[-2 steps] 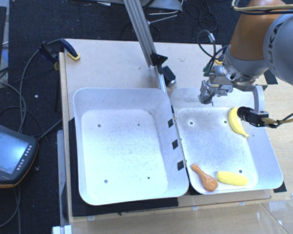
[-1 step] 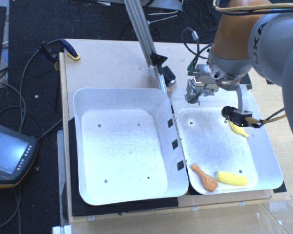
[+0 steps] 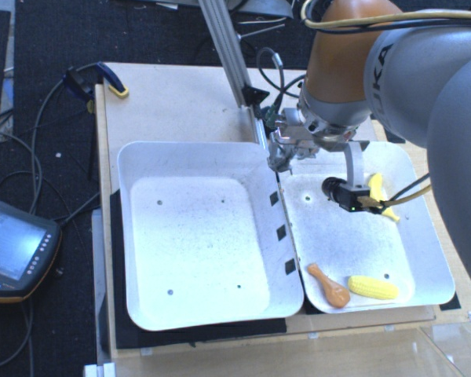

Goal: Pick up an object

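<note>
Plastic corn (image 3: 373, 287), matt plastic bins (image 3: 196, 234)

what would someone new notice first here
The big grey arm with its orange band sweeps in from the right, and its tool hangs over the far end of the rim where the two white bins meet. Near the front of the right bin, a yellow corn cob and an orange drumstick-shaped toy lie close together.

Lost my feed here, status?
Hand at right bin's far inner corner. Corn and orange drumstick lie at its near rim. Nothing over them.
</note>
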{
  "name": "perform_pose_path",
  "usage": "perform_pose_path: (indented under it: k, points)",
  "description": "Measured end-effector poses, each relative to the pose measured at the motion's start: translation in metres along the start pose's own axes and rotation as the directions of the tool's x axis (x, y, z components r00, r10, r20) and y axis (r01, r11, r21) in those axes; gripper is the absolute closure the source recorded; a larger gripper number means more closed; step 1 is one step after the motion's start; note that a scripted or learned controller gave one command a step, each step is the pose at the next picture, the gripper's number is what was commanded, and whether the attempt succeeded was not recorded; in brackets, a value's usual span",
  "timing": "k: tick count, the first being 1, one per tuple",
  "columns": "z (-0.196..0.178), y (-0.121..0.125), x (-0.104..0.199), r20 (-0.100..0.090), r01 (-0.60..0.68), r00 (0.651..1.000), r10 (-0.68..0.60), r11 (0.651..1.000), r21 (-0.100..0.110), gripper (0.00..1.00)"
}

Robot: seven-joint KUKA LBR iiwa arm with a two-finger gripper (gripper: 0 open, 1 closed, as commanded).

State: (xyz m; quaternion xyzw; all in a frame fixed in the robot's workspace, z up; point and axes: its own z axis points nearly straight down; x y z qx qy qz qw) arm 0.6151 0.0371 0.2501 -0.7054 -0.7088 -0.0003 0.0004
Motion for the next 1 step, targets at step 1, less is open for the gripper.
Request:
perform_pose_path:
  k: [1]
  points:
    - [-0.0021, -0.0017, 0.0475, 0.0, 0.0, 1.0, 0.0, 1.0, 0.0, 1.0]
